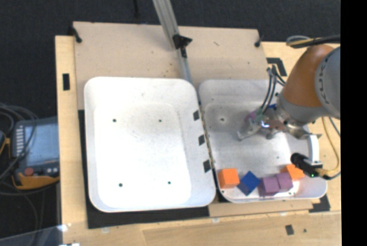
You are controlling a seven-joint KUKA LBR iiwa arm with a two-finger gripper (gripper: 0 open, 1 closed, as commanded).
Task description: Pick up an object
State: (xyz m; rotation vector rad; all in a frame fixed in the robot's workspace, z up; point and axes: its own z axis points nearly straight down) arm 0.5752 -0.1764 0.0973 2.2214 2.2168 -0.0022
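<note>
My gripper [250,127] hangs low over the middle of the right bin [229,96], at the end of the grey and orange arm reaching in from the right. A small purple patch [252,118] shows right at the gripper; I cannot tell whether it is a held object. Along the bin's near edge lie an orange block [229,177], a blue block [249,183], a purple block [274,184] and a smaller orange piece [295,171], all well apart from the gripper.
The left bin [143,141] sits beside the right one. A slanted metal rail [163,4] runs from the top down to the gap between the bins. Cables and a handheld controller [34,150] lie off the bench at the left.
</note>
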